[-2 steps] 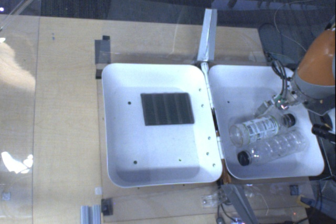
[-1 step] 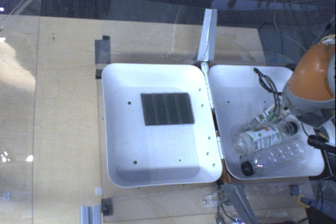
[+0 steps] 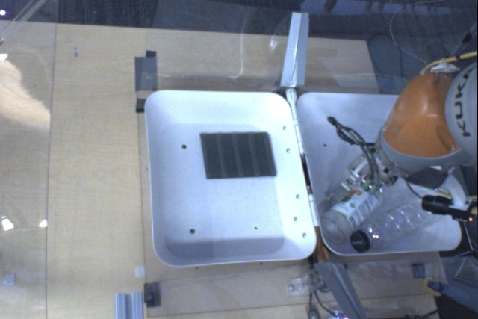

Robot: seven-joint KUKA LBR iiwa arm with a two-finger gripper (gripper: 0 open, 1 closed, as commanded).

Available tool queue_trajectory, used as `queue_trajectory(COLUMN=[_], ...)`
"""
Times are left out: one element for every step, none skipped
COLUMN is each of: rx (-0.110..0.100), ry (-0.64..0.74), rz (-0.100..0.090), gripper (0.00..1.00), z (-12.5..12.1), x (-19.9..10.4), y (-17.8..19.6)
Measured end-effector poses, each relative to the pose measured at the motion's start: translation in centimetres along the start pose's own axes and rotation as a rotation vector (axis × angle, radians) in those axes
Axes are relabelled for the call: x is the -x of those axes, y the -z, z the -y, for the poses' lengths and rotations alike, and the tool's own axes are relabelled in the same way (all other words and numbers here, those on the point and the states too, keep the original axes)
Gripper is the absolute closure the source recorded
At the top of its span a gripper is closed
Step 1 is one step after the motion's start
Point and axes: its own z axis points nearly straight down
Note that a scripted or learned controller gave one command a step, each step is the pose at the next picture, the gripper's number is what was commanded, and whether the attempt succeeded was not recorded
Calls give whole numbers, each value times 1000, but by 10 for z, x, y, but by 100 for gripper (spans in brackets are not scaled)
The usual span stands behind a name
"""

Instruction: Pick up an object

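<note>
A clear plastic bottle (image 3: 392, 222) with a black cap (image 3: 361, 240) lies on its side near the front of the right bin (image 3: 328, 153). Just left of it is a small clear item with a green and white label (image 3: 347, 207). My gripper (image 3: 360, 181) hangs low over the right bin, right above the labelled item and the bottle's neck end. The grey arm with its orange band (image 3: 422, 123) covers the bin's right part. A dark ribbed rectangular pad (image 3: 237, 155) lies flat in the middle of the left bin (image 3: 172, 190).
A black cable (image 3: 342, 129) runs from the wrist over the right bin's back area. A metal divider post (image 3: 294, 56) stands behind the joint between the bins. Wooden bench top (image 3: 82, 160) stretches to the left.
</note>
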Motion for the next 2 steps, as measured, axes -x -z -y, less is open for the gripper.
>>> queue_trajectory(rx=[-2,-5], ry=[12,-123], rz=[-2,-4], gripper=[0,0], z=[-39,-85], x=[10,42], y=[-1,-4])
